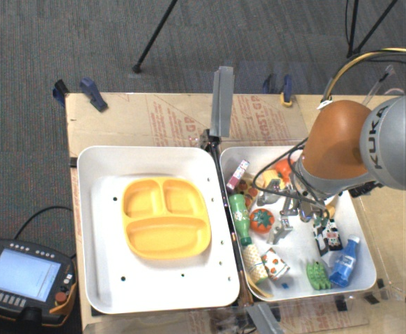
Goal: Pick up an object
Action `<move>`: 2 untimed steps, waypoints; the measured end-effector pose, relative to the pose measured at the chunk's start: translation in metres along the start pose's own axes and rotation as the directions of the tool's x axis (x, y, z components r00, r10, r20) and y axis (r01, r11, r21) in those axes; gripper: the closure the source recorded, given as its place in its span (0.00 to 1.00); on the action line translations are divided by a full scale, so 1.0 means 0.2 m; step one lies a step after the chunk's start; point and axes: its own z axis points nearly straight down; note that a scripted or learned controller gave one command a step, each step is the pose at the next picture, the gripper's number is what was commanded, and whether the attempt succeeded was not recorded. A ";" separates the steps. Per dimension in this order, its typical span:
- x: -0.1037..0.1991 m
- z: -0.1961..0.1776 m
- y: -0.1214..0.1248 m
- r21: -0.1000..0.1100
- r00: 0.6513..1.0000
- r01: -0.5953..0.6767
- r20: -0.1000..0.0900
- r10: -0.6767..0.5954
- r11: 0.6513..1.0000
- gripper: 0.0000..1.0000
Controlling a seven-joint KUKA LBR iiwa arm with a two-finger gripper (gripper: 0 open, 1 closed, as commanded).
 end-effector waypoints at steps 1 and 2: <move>0.09 0.04 0.10 0.000 0.995 -0.094 0.014 0.094 0.996 0.00; -0.28 0.03 0.06 -0.001 0.987 -0.162 0.018 0.162 0.987 0.00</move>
